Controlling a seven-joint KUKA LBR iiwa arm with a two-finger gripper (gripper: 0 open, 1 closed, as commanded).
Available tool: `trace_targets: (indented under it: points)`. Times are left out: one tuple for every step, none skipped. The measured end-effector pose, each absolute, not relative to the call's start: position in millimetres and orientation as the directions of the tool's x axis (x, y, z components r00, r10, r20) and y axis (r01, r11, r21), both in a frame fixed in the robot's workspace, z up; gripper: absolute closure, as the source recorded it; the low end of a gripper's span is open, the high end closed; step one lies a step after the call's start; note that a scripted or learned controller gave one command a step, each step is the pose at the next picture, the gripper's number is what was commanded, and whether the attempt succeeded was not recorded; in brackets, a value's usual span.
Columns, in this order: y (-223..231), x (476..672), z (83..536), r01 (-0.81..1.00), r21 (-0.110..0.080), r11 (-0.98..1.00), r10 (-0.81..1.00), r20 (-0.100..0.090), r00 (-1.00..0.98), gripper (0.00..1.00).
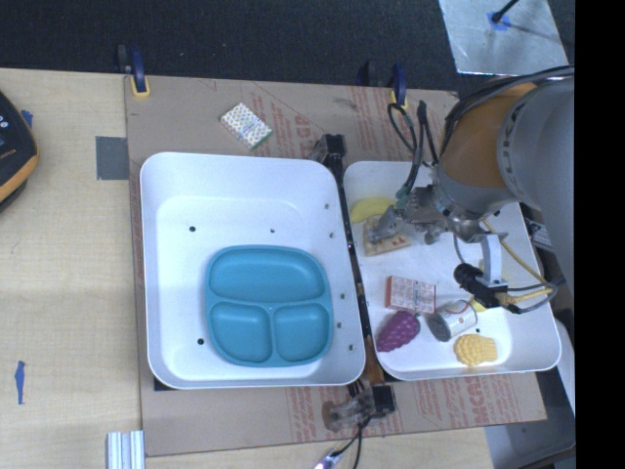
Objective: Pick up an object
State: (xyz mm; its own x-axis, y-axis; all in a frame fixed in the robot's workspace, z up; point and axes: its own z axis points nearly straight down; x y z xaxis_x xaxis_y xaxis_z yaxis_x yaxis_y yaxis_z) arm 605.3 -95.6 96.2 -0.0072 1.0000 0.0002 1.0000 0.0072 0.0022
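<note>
The grey arm with its orange band (479, 145) reaches into the right bin (532, 355) from the right. My gripper (389, 227) is low over the bin's back left part, just above a flat tan piece (393, 246) and beside a yellow object (369, 209). Further forward lie a small red and white box (410, 293), a purple bunch of grapes (397, 330), a small grey and silver object (444, 320) and a yellow corn cob (476, 350). Whether the gripper touches the tan piece is hidden.
The left bin (176, 189) holds a blue divided plate (268, 303). A small patterned packet (245, 124) lies on the cardboard behind the bins. Cables and a black part (474, 281) hang off the wrist over the right bin. Clamps (140, 73) hold the board's back edge.
</note>
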Motion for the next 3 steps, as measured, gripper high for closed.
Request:
trace_targets:
  points:
    - [-104.1, 657.5, 94.4, 1.0, -0.001, 0.006, 1.0, 0.001, -0.006, 0.0]
    - [-97.2, 657.4, 94.6, 1.0, 0.0, 0.004, 1.0, -0.001, -0.004, 0.0]
    - [-92.2, 656.4, 108.6, 1.0, -0.002, 0.005, 1.0, 0.0, -0.005, 0.0]
